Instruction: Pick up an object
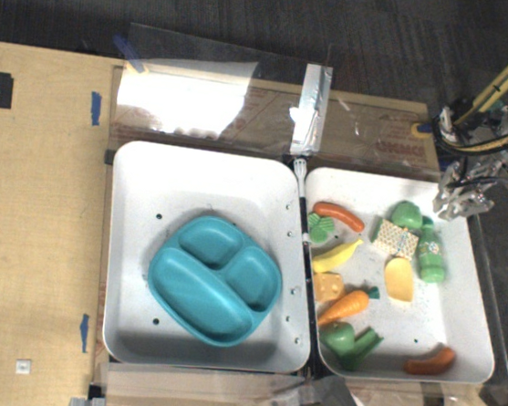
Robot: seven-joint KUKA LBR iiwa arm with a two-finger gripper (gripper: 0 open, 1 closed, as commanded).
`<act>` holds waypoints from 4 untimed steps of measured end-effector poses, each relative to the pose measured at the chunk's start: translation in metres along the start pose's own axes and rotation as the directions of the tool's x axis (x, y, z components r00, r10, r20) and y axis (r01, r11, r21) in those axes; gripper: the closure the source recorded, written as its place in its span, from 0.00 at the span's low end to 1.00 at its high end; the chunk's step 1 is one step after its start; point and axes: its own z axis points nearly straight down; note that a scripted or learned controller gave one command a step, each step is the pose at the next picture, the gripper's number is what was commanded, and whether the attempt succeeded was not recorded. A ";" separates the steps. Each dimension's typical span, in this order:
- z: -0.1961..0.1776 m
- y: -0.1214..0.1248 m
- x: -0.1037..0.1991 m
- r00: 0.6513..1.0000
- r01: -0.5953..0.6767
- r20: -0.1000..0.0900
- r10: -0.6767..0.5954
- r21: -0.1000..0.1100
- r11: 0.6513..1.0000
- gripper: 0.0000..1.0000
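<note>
- The pincer (461, 203) hangs over the top right corner of the right bin (483, 319); I cannot tell how it stands.
- The right bin holds toy food: a carrot (345, 305), a banana (340, 254), a green bottle (430, 255).
- The left bin (137, 183) holds a teal divided plate (215, 278).

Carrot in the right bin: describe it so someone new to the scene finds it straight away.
Start at the right bin, the one full of toy food, and look along its left wall, just below the middle. The carrot lies there at a slant, between a yellow-orange piece above and a green vegetable below. It alone is orange and tapered, with a green tuft at its upper right end.
</note>
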 end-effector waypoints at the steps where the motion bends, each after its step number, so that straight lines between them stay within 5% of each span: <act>1: 0.026 0.001 0.001 0.959 0.285 -0.003 -0.285 -0.009 0.959 1.00; 2: 0.062 0.002 0.001 0.886 0.464 -0.001 -0.464 -0.011 0.886 1.00; 3: 0.043 0.001 0.000 0.836 0.549 0.000 -0.549 -0.004 0.836 1.00; 4: 0.031 0.004 -0.001 0.545 0.839 0.004 -0.839 -0.005 0.545 1.00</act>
